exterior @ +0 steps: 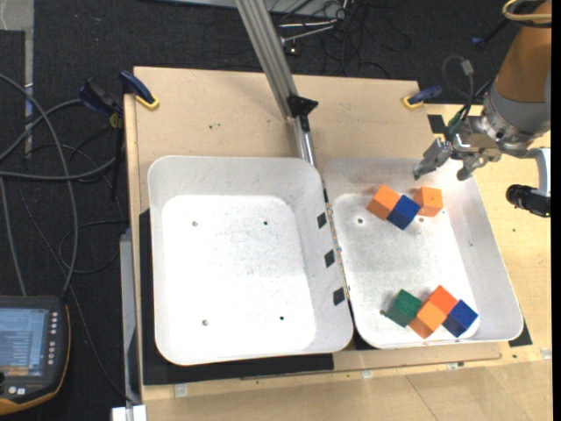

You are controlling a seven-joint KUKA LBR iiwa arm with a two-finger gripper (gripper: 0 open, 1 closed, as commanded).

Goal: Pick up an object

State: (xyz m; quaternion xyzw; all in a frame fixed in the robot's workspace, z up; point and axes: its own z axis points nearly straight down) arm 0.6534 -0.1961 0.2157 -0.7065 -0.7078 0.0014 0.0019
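The right bin (491,261) holds two clusters of small blocks. Near its back lie an orange block (383,202), a blue block (403,211) touching it, and a smaller orange block (429,200). At the front sit a green block (405,308), an orange block (432,310) and a blue block (460,317), pressed together. My gripper (449,166) hangs open above the bin's back right corner, a little behind and to the right of the small orange block, with nothing between its fingers.
The left bin (175,191) sits beside the right one on the wooden bench. A slanted metal pole (267,46) rises from between the bins at the back. Clamps (421,97) grip the bench's far corners. Cables and a tablet (26,349) lie off to the left.
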